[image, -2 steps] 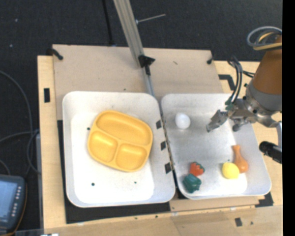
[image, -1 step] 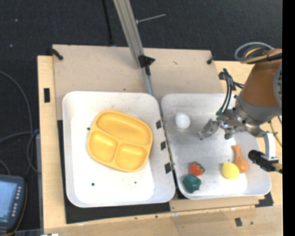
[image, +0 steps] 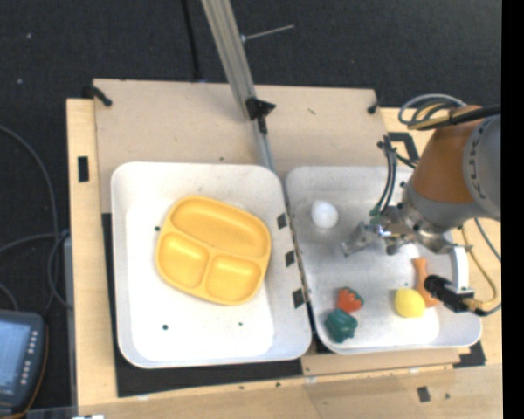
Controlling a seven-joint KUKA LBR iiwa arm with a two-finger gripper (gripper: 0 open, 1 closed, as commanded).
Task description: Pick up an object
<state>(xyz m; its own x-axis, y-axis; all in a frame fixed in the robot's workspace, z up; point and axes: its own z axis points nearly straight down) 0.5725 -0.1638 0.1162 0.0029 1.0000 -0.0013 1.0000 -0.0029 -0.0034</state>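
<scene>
White ball (image: 324, 215) sits alone in the right bin (image: 332, 182). Red (image: 350, 300), green (image: 340, 324) and yellow (image: 410, 303) toys lie by the front wall. The gripper (image: 367, 237) hangs between them, and I can't tell how it's set. It might grab nothing, because every toy is off to one side.

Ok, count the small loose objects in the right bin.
4. A white ball at the upper left, a yellow ball at the lower right, a red-orange piece and a green piece at the lower left. The arm may hide others.
</scene>
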